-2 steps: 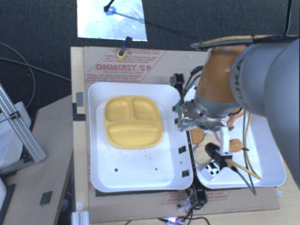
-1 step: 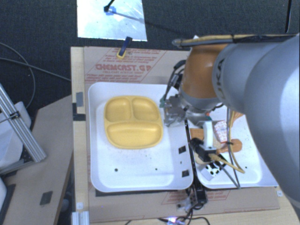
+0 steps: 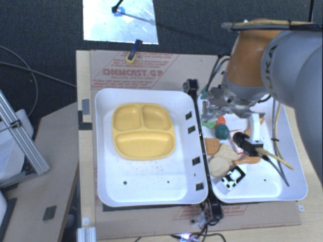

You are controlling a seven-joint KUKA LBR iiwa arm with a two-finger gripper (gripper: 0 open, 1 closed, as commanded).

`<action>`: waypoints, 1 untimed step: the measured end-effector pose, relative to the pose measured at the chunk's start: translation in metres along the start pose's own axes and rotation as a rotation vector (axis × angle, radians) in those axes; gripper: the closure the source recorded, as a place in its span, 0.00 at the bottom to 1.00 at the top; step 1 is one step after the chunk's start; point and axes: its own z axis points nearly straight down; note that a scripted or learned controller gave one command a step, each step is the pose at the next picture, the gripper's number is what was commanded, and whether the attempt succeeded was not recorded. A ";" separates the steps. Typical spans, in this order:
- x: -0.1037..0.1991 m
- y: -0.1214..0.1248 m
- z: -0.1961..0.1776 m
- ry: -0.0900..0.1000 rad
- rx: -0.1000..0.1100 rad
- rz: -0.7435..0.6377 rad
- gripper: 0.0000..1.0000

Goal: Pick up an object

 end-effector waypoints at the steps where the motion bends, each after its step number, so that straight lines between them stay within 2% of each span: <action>1: 0.080 -0.008 0.036 0.005 0.008 -0.014 1.00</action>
